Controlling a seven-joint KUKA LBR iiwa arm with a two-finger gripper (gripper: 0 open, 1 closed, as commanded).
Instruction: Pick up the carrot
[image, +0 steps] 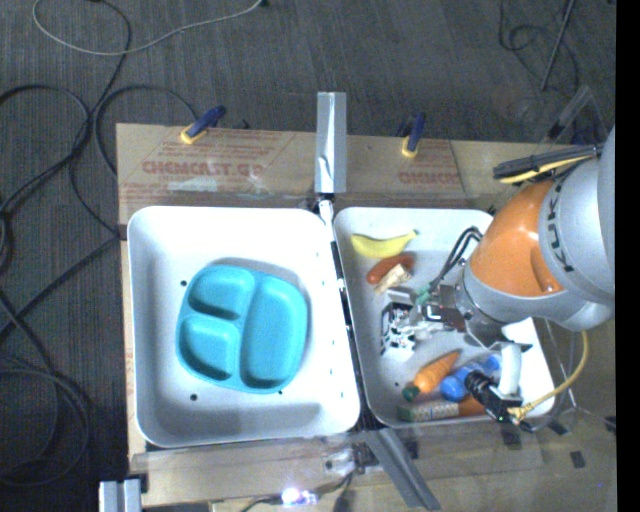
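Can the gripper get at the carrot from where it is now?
Probably yes. The gripper hangs in the right bin, just above the carrot, whose top looks uncovered. A blue toy crowds its lower side, which could foul the grasp.

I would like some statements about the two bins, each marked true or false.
1. The carrot lies in the right bin. True.
2. The blue divided tray sits in the right bin. False: it sits in the left bin.
3. The banana lies near the far edge of the right bin. True.
4. The claw holds the banana. False: the claw hangs over the middle of the right bin, apart from the banana.
5. The carrot lies on the blue divided tray. False: it lies on the floor of the right bin.
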